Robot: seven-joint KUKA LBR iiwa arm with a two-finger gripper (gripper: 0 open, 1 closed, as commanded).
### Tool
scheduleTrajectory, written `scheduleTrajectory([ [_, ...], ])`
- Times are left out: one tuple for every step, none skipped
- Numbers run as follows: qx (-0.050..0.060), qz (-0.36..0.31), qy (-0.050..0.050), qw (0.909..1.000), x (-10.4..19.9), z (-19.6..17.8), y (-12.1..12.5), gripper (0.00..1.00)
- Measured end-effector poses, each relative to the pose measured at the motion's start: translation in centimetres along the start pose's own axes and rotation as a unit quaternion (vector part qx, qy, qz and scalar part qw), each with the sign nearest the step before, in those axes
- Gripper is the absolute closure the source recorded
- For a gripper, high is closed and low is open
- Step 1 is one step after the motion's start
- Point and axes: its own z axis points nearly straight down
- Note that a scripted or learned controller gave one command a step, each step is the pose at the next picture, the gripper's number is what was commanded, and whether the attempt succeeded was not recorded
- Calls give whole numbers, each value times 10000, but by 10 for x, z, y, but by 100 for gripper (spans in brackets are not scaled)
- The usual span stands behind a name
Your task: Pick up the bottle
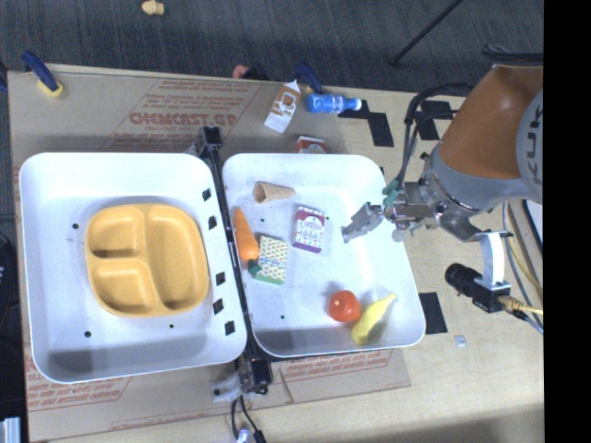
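Observation:
The bottle [330, 103] is small and blue with a white band, and it lies on its side on the cardboard behind the right bin [392, 275], outside both bins. My gripper [362, 222] hangs over the right side of the right bin, well in front of the bottle and a little to its right. I see nothing held in it. The grey arm with its orange band [489, 127] comes in from the right.
In the right bin lie a cone [273, 191], a carrot [245, 234], a purple carton [310, 228], a patterned packet [271, 257], a tomato [343, 305] and a banana [372, 317]. A yellow divided plate [148, 257] sits in the left bin. A small carton [283, 106] stands left of the bottle.

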Motion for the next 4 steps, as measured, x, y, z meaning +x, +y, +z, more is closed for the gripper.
scheduleTrajectory([
  [11, -25, 2, 10000, 0, -10, 0, 100],
  [7, 619, 3, 9981, -45, 89, -35, 100],
  [-2, 3530, 9, 9356, 9, 50, -34, 100],
  [20, 5143, 17, 8576, 45, 86, -34, 100],
])
